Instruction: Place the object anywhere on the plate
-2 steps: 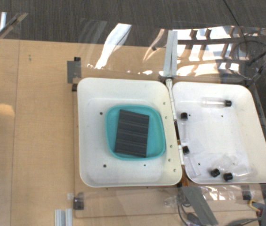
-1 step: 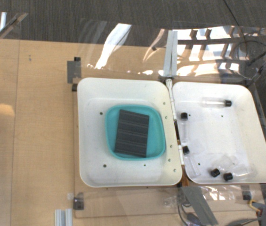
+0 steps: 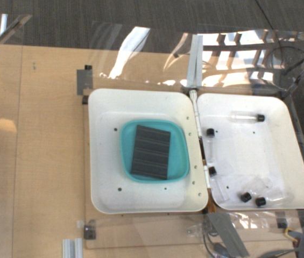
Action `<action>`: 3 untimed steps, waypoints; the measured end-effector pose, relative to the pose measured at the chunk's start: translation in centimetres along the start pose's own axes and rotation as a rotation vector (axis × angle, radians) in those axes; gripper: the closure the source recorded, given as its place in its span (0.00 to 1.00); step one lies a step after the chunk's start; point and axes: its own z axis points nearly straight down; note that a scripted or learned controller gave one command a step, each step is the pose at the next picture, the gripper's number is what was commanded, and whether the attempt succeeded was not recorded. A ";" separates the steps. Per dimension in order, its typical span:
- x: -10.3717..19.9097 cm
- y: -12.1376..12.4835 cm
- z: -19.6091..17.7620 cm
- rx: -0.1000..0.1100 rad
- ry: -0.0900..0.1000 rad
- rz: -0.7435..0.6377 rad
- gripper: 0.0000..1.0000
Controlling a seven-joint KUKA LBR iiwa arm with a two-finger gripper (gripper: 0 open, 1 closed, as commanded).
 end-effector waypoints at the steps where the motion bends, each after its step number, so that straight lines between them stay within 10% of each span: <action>1: 0.1 -0.1 0.0 0.001 0.000 0.152 0.00; 3: 0.0 -0.1 0.1 0.004 0.000 0.486 0.00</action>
